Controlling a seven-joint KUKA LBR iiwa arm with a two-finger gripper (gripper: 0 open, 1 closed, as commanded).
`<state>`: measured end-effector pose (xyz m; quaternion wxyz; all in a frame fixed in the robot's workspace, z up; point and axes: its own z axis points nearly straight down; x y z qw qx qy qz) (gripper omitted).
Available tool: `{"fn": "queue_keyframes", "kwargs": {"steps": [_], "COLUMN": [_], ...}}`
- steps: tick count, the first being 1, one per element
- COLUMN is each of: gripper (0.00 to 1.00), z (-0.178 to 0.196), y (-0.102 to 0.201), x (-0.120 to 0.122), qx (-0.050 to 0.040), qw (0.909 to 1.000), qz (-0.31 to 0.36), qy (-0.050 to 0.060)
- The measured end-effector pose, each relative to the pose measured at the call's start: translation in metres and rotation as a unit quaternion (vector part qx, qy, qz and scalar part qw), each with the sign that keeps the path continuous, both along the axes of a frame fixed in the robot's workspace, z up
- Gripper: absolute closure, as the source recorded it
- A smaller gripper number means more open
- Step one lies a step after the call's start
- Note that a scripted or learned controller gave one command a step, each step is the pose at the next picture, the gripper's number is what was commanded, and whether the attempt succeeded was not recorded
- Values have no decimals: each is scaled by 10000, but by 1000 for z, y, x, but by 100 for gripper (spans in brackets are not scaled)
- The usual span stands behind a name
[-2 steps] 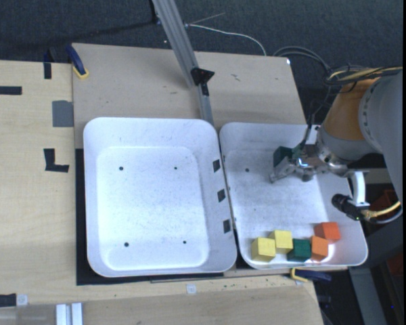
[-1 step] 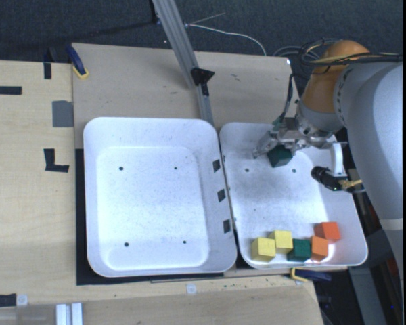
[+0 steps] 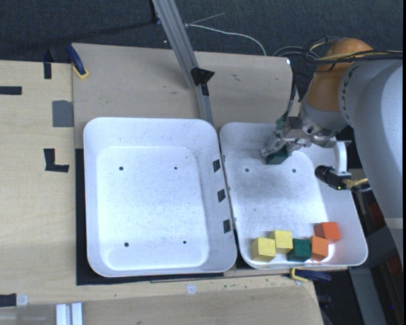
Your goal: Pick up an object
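My gripper (image 3: 275,153) hangs over the far part of the right bin (image 3: 257,202), low above its floor. A small dark green block (image 3: 279,158) shows between its fingertips, and the fingers are shut on it. Along the near wall of the same bin lie several blocks in a cluster: a yellow block (image 3: 262,248), a second yellow block (image 3: 283,239), a green block (image 3: 300,249), an orange block (image 3: 319,248) and a red-orange block (image 3: 327,231).
The left bin (image 3: 95,202) stands beside the right one, their rims touching. A slanted metal bar (image 3: 183,42) runs from the top toward the gap between the bins. The grey arm (image 3: 386,134) fills the right side, with a black cable (image 3: 331,176) by the right bin's edge.
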<state>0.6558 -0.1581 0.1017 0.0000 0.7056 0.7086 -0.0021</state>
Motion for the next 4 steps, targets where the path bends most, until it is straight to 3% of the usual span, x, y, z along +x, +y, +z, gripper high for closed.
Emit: {"fn": "queue_keyframes", "kwargs": {"steps": [1,2,3,4], "gripper": [100,100,100,100], "z": [9,30,105,89], "y": [1,73,114,184], "x": [0,22,-7,23], "qx": [-5,32,26,28], "qw": [10000,10000,10000,10000], "qz": [11,17,8,22], "qy": [11,21,-34,-7]}}
